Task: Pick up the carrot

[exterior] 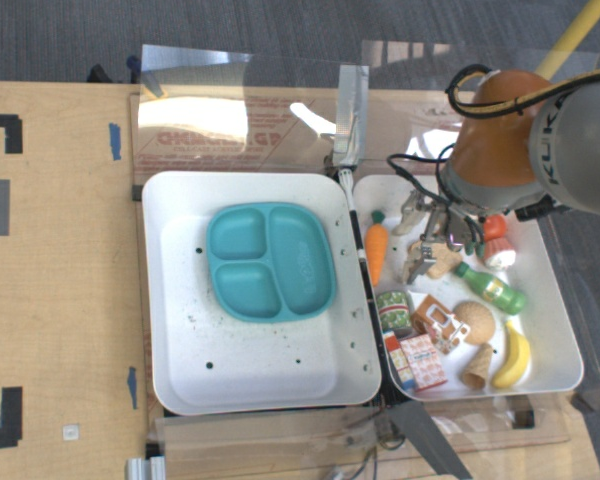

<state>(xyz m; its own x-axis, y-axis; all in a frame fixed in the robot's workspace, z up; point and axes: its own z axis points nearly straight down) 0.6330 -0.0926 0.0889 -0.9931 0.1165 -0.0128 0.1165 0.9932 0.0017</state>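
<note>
Gripper (432,236) low over right bin (558,313); fingers spread open, nothing between them. Carrot (376,251) lies just left of fingertips, against bin's left wall. Green bottle (491,288) just right. Teal plate (272,261) farther left, other bin.

The rounded grey metal arm (580,153) bears dark lettering and a broad glossy orange band (495,133) above its wrist, with looping black cables (420,178) running to the small silvery two-finger gripper (430,243).

Carrot (376,253): orange, green top, lying lengthwise along right bin's left wall, tip toward camera.
</note>
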